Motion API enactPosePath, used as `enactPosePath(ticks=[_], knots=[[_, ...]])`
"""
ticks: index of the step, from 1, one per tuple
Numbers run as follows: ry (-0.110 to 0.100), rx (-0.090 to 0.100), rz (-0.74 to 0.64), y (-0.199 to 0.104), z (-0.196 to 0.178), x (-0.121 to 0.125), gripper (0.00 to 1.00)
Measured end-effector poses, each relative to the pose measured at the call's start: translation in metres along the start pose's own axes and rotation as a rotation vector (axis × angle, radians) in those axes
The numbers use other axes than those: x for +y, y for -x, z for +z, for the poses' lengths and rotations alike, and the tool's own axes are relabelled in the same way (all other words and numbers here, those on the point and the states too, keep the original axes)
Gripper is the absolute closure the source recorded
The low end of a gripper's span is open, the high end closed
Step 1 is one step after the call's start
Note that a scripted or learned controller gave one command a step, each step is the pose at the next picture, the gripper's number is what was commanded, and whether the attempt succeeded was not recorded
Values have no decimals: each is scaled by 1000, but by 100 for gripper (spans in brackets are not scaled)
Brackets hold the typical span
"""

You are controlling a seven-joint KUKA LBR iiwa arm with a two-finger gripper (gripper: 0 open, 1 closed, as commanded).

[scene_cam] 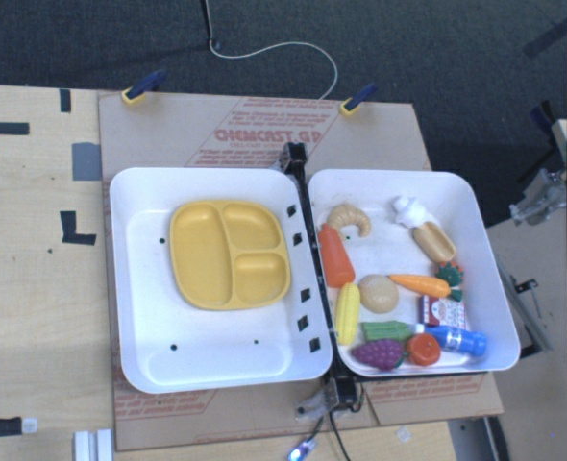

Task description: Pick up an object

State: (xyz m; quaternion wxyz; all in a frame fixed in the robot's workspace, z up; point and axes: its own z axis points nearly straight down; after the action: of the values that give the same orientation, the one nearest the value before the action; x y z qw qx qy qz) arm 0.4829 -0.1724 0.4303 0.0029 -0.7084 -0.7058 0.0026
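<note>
Camera view: gripper (541, 203) sits at the frame's right side, outside the right bin (476, 205).
Grip state: you can't tell from this angle; nothing seen held.
Targets: toy food in the right bin, all off to the gripper's left: hot dog (434, 241) nearest, carrot (420, 283) and blue bottle (459, 340) near, corn (347, 313) and croissant (349, 221) farther.
Left bin (130, 257): yellow divided plate (231, 254), farthest from the gripper.
Done: nothing, judging by the layout.
Left: approach, descend, grasp, lift.

A lab test bench is suggested: two white bins (130, 257) are clamped (144, 85) onto a printed cardboard sheet (255, 137), black tape marks (72, 229) are stuck down, and cables (264, 51) are trailed.
</note>
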Motion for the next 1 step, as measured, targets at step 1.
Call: enactPosePath(ticks=[1], knots=[[19, -8, -1, 48, -111, 1, 100]])
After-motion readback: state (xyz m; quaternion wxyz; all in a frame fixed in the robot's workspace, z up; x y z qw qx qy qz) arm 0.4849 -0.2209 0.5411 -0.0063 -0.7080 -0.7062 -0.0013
